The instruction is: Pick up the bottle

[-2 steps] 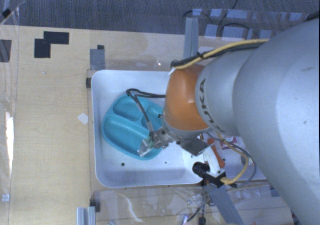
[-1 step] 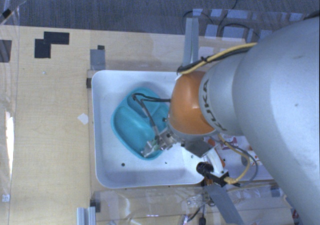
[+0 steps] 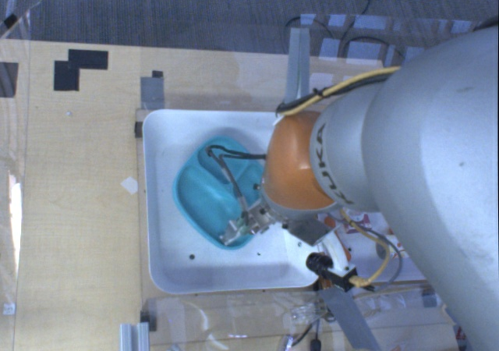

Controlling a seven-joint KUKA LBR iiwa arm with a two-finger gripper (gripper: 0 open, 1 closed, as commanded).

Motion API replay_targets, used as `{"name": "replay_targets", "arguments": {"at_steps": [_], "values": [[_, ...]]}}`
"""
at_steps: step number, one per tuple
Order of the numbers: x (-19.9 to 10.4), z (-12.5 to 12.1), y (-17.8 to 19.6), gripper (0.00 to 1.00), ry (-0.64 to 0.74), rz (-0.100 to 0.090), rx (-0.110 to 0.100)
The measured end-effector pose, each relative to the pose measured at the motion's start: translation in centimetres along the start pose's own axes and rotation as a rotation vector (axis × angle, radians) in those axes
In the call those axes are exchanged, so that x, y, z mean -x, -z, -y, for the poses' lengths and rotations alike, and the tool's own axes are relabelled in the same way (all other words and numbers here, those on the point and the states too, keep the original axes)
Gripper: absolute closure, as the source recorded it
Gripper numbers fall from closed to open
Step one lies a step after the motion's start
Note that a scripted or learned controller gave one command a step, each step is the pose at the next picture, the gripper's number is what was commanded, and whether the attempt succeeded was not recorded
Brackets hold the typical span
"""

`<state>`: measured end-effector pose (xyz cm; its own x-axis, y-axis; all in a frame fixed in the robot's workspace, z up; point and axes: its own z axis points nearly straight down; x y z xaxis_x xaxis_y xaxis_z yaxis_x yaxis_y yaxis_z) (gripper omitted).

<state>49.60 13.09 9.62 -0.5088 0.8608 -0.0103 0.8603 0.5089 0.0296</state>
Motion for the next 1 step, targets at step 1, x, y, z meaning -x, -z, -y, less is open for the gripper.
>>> {"name": "replay_targets", "arguments": {"at_steps": [1], "values": [[5.44, 3.78, 8.98, 0.00, 0.014, -0.008, -0.023]]}}
